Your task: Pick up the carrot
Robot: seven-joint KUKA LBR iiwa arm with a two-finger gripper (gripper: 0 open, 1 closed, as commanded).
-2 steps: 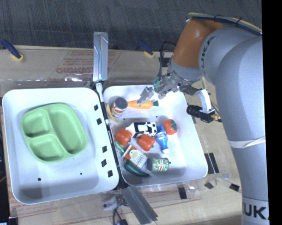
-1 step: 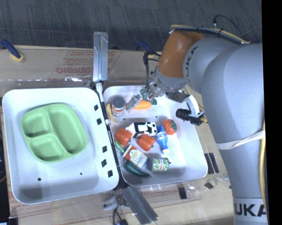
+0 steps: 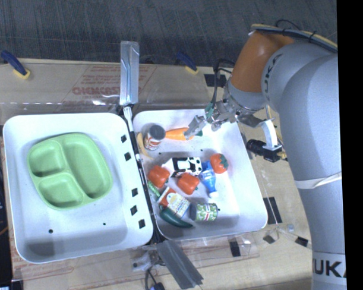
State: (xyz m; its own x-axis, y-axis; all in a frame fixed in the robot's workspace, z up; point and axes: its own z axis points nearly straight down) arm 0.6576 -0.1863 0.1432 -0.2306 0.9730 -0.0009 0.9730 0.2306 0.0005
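Observation:
The carrot (image 3: 176, 134) is small and orange and lies crosswise near the back wall of the right bin (image 3: 249, 186), just right of a tin can (image 3: 152, 137). My gripper (image 3: 196, 126) reaches in from the right and its tip meets the carrot's right end, covering that end. The grey arm with its orange band (image 3: 253, 64) rises behind it over the bin's back right corner. From this angle I cannot make out whether the carrot is gripped or only touched.
The right bin also holds a black-and-white toy (image 3: 187, 165), a tomato (image 3: 218, 163), red pieces (image 3: 159, 175), a blue bottle (image 3: 208, 182), a carton (image 3: 174, 202) and a green can (image 3: 204, 213). A green divided plate (image 3: 69, 169) sits in the left bin (image 3: 24, 236).

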